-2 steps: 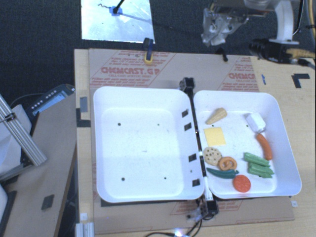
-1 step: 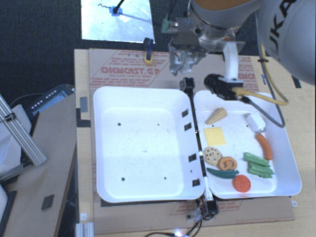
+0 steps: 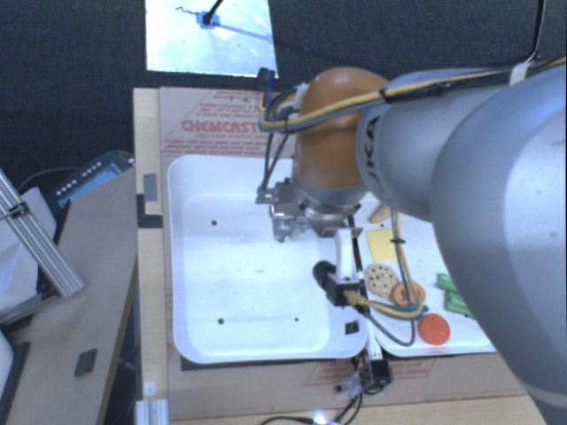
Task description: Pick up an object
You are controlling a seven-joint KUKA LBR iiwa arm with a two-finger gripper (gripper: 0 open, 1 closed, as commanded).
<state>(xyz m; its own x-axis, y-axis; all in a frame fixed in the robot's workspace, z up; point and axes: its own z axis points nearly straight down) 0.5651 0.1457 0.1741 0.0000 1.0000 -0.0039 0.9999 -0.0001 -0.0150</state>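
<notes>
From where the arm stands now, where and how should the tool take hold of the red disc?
Probably across its rim, from straight above. The red disc looks round and lies flat in the right-hand bin, so only its edge offers a hold; the bin's front wall sits close.

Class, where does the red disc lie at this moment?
In the camera view, the red disc lies in the right bin, near its front rim, just below the green piece and right of the speckled cookie.

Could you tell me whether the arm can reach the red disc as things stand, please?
Probably yes: the red disc lies uncovered, nothing on it, though the gripper hangs over the neighbouring bin.
</notes>
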